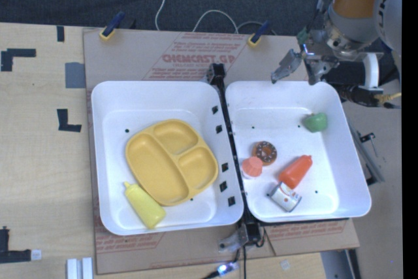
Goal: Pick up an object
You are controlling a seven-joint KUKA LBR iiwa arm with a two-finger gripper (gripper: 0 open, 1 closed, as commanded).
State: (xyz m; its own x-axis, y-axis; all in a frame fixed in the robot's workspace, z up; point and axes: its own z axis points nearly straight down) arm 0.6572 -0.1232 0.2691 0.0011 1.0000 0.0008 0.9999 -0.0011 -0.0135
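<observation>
Five small things lie in the right bin [339,140]: a green rounded piece [316,121] near the far right wall, a brown doughnut-like ring [265,152], a pink disc [253,167] touching or just beside it, an orange bottle [295,170] lying tilted, and a small silver-and-white can or carton [285,197] at the bottle's lower end. Left bin [104,140] holds a yellow divided tray [171,161] and a yellow bottle [144,204] at its near corner.

Gripper [298,66] hangs above the far rim of the right bin, well apart from every object; fingers splayed, nothing between them — released.

Handling, as judged:
- All look like toy plastic: light, stiff, not fragile. Smooth skins, so likely slippery under metal fingers.
- Green piece is nearest the gripper and stands alone, clear room on three sides. Rounded form may squirt out of a pinch; take it across its widest middle.
- Orange bottle gives a longer, straighter body; close across the narrow width at mid-length, fingers set square to its long axis. The can crowds its lower end.
- Ring and disc are low and flat, close together — poor first choice.
- Yellow tray is too broad except at a rim.

Best bet: green piece or orange bottle.
</observation>
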